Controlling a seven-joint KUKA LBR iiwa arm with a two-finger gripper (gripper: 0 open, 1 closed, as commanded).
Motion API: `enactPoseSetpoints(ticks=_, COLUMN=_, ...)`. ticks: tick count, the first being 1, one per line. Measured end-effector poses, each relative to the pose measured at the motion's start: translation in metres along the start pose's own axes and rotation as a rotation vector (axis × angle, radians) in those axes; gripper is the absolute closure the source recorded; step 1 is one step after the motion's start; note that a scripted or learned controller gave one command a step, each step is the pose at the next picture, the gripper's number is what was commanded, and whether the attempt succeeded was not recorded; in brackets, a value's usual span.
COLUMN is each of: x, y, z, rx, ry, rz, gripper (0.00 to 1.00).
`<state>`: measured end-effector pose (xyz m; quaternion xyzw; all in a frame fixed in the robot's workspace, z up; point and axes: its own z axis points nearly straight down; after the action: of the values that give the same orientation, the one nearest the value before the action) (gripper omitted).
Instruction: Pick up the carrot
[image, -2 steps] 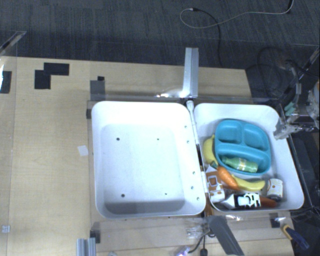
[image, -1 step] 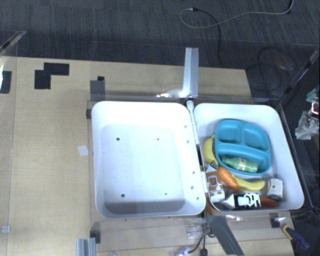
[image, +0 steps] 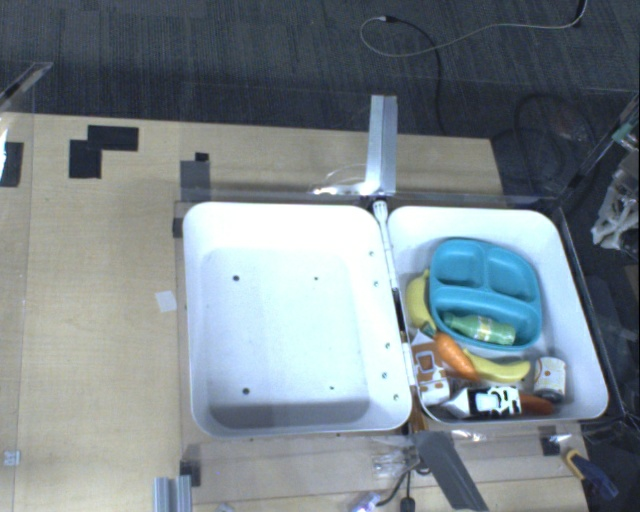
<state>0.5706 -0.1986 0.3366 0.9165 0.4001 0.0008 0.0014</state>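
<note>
Beneath the blue tray (image: 487, 285) lies the carrot (image: 455, 356); tool state unseen.

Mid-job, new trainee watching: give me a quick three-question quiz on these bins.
1. True or false: the carrot lies in the right bin.
2. The blue tray is: A) a divided tray, B) a mug, C) a flat lid.
3. Which yellow fruit lies beside the carrot?

Key: 1 true. 2 A. 3 The banana, just right of the carrot; it runs under the tray's near edge.
</note>
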Motion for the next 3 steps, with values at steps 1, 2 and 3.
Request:
enactPoseSetpoints(ticks=1, x=0.048, y=0.036, z=-0.011, rx=0.0, ry=0.0, rz=0.284, gripper=1.0)
enactPoseSetpoints(ticks=2, x=0.049, y=0.061, z=-0.004, rx=0.0, ry=0.0, rz=0.5, gripper=1.0)
enactPoseSetpoints(ticks=3, x=0.057, y=0.069, z=-0.014, rx=0.0, ry=0.001, rz=0.608, gripper=1.0)
